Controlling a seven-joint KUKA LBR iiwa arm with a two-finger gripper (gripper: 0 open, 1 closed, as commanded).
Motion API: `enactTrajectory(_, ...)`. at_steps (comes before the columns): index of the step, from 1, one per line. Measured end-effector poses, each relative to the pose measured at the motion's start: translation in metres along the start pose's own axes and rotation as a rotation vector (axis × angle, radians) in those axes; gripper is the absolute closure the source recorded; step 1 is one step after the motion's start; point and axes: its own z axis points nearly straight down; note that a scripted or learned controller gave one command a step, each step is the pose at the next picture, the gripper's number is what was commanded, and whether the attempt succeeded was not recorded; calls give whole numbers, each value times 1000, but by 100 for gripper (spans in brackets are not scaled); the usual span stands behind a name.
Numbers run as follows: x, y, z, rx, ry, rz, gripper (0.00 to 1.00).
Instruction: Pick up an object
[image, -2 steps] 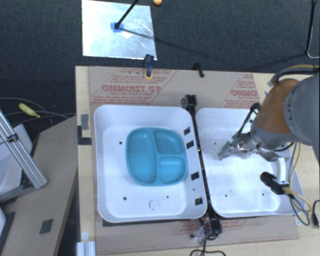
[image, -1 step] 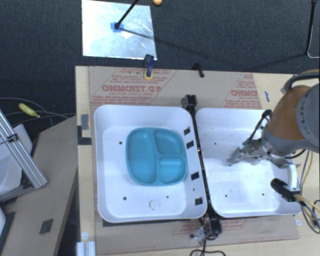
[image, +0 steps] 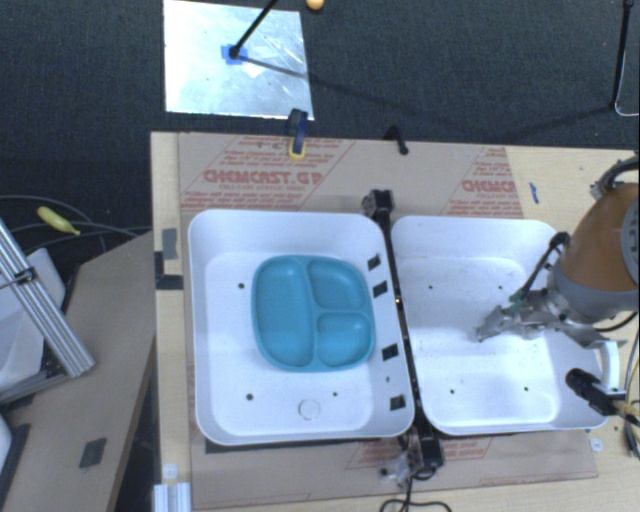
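Observation:
A blue divided plate (image: 312, 311) lies flat in the middle of the left bin (image: 225, 235). Its three compartments hold nothing. My gripper (image: 486, 327) is low over the floor of the right bin (image: 470, 400), near its middle, pointing left. It is well apart from the plate, with the wall between the bins in between. I see nothing under or against the gripper's tip. The grey arm with its orange band (image: 600, 250) comes in over the right bin's right rim.
Both bins sit on a cardboard sheet (image: 340, 170) on the bench. Black clips (image: 385, 320) run along the divider between the bins. A small round white mark (image: 308, 408) shows on the left bin's floor near its front. A yellow clamp (image: 297, 135) stands behind the bins.

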Motion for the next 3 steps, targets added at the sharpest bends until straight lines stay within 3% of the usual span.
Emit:
enactTrajectory(1, -19, -45, 0, 2, 1, 0, 0)
enactTrajectory(2, 99, 24, -1, -7, 5, -18, 0)
enactTrajectory(3, 24, 61, -1, -6, -3, -1, 0)
